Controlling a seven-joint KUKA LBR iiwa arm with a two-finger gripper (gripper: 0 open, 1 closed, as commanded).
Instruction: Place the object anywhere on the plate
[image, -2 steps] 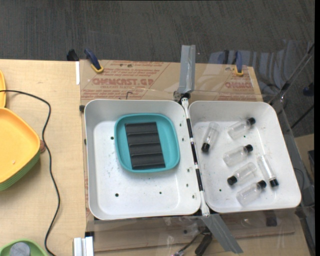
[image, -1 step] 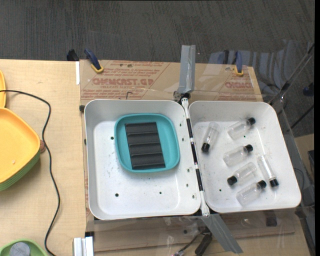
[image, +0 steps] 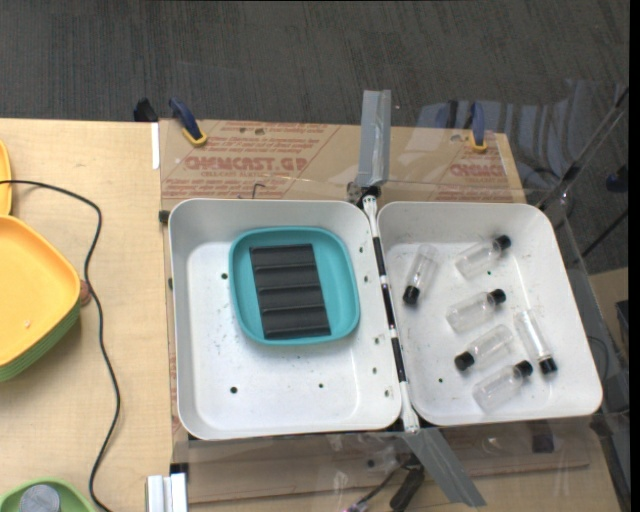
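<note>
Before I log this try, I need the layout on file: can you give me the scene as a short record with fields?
left bin: holds the teal plate
plate contents: a dark ribbed insert
right bin: six clear vials with black caps, lying scattered
vials on plate: none
bench left side: yellow dishes, black cable
task state: not yet done

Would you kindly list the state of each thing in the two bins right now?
Teal plate: flat in the left bin, dark ribbed insert on it, no vial on it.
Clear vials: six, black-capped, all lying on their sides, scattered in the right bin.
Vial by the divider: on its side, apart from the others.
Two lowest vials: lying close together near the bin's front.
</note>
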